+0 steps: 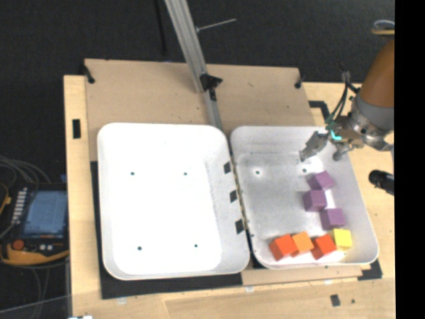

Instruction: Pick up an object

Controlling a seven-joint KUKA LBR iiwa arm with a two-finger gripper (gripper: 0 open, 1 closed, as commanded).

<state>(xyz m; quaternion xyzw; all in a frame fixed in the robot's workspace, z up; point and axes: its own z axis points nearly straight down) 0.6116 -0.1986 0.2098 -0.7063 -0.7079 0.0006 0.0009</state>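
Gripper (321,146) hovers open and empty over right bin (279,158), just above the upper purple block (323,180). Blocks sit crowded along the bin's right and near sides. Risk: fingers land on neighbouring purple block (315,199), nudging rather than grasping.

A pale wooden bench (166,92) stands on dark floor (40,32) (cables (20,171) trail left).
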